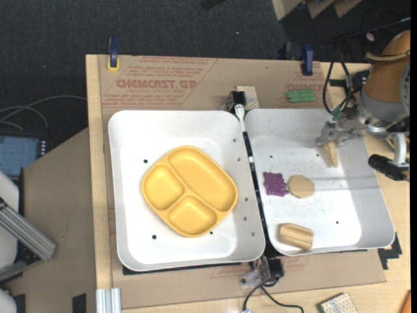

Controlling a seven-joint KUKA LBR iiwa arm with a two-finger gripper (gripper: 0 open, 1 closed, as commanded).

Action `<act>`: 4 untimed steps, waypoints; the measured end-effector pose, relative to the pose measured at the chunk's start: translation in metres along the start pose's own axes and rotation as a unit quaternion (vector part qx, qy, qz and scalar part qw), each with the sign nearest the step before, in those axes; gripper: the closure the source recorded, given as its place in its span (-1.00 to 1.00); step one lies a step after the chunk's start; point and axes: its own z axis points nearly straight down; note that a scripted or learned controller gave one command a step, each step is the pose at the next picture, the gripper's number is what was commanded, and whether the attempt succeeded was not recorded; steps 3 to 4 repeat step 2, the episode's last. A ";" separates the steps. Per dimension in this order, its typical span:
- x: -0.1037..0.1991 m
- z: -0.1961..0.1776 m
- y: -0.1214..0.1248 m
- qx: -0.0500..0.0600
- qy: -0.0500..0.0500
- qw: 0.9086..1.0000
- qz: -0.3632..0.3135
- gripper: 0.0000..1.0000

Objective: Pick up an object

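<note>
We count two white bins: the left bin (124,175) holds one yellow divided plate (189,190) (three compartments). In the right bin (365,201) lie four things: one purple grape bunch (275,184) touching one round tan cookie (301,186), one bread roll (295,235) near the front rim, and one cone-shaped piece (331,153). The gripper (333,137) hangs just above that cone; we cannot tell how it is set.

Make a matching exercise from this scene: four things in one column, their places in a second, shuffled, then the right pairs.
Things:
1. yellow divided plate
2. purple toy
3. bread roll
4. green object

Places:
A. near front edge of right bin
B. on the board behind the right bin
C. in left bin
D. middle of right bin, beside a round tan piece

Pairs: 1-C, 2-D, 3-A, 4-B
</note>
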 end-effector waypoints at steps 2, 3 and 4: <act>0.172 -0.095 0.001 -0.004 0.001 1.000 -0.003 1.00; 0.172 -0.095 0.001 -0.004 0.001 1.000 -0.003 1.00; 0.172 -0.095 0.001 -0.004 0.001 1.000 -0.003 1.00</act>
